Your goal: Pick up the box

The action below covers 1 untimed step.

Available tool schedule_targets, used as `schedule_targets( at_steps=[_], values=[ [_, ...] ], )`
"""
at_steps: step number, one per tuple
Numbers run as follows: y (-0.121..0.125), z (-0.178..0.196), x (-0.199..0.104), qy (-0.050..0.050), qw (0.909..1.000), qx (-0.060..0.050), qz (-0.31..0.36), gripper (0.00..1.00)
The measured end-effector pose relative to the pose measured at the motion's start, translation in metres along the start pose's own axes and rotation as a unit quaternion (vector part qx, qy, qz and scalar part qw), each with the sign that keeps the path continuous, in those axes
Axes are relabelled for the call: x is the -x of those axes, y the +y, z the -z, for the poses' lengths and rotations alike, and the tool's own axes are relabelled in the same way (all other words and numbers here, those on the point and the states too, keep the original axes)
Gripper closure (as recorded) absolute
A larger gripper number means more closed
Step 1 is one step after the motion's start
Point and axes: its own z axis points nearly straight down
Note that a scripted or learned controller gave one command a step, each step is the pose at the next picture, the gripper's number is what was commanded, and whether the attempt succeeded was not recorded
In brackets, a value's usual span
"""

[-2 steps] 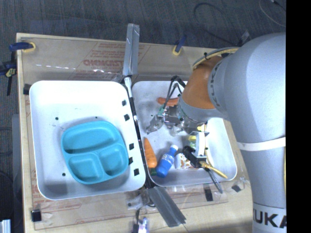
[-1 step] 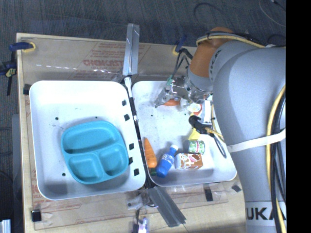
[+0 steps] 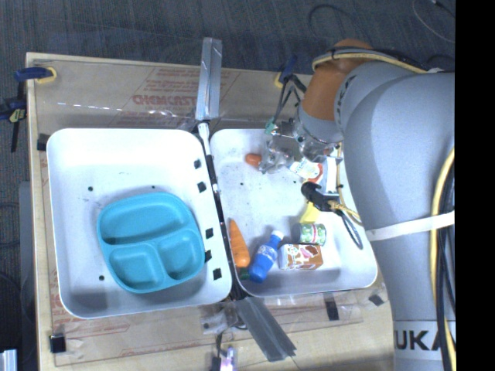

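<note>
Left bin (image 3: 69, 207) holds a blue tray (image 3: 151, 240); right bin (image 3: 255, 192) holds box (image 3: 302, 256), bottle (image 3: 264, 258), carrot (image 3: 239, 243); gripper (image 3: 280, 154) grip state cannot be told

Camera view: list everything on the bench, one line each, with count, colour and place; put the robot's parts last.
bins: two, white, side by side on the bench
tray: one, blue, three compartments, left bin
carrot: one, orange, right bin by the divider
bottle: one, blue with white cap, right bin, near edge
box: one, brown and white, right bin, beside the bottle
can: one, green, just behind the box
small orange item: one, right bin, far end
arm: one, grey with orange band, over the right bin
gripper: one, far end of right bin, near the orange item
</note>
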Motion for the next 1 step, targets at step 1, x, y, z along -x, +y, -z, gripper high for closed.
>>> schedule_targets(
  at_steps=[1],
  values=[
    [-0.1245, 0.1148, -0.0032, -0.001, 1.0, 0.003, 0.008, 1.0]
  ],
)
